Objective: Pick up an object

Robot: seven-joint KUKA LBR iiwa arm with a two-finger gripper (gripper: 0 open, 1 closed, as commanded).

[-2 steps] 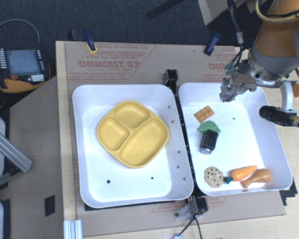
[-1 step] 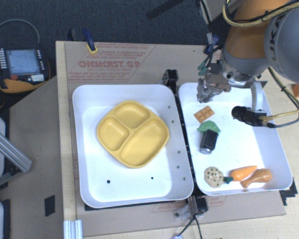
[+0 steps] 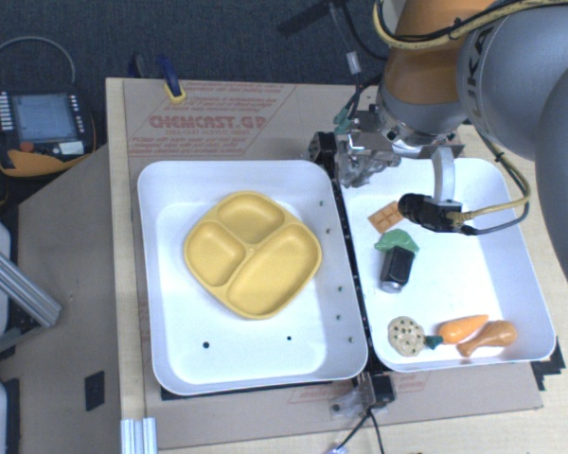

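From my remote station I logged the loose items gathered in the right bin (image 3: 511,253), presumably as pick candidates: a tan waffle piece (image 3: 384,218), a dark block under a green scrap (image 3: 397,265), a speckled cookie (image 3: 405,335) and a carrot (image 3: 462,328) beside a tan piece (image 3: 490,337), while the left bin (image 3: 161,253) carried a yellow divided plate (image 3: 253,253). The gripper (image 3: 360,164) hung over the far end of the divider between the bins, near the waffle piece yet apart from every item. I saw nothing in its grasp, and its state could not be read from this slant.
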